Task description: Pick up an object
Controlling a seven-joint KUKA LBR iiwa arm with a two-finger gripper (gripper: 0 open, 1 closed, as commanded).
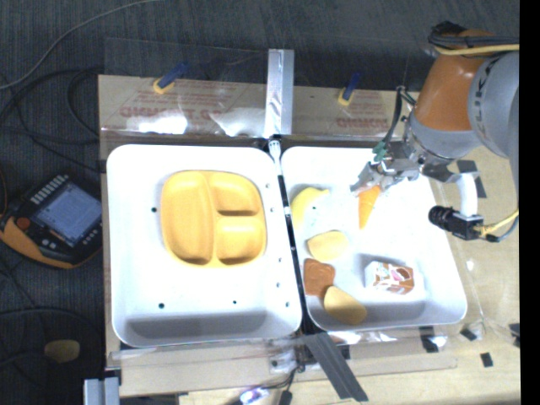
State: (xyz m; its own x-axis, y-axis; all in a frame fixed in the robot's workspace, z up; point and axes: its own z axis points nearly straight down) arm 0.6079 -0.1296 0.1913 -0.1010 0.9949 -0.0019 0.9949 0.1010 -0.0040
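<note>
Orange cone (367, 206) upright, tip downward

Print in view, none of it readable

Reddish lettering runs along the clear plastic sheets (190, 99) taped at the far edge of the tabletop (337, 108), too blurred to make out. The small white packet (390, 277) in the right bin (439, 310) carries a red and brown printed design, also unreadable. The handheld pendant's (59, 218) screen shows no legible characters.
</note>
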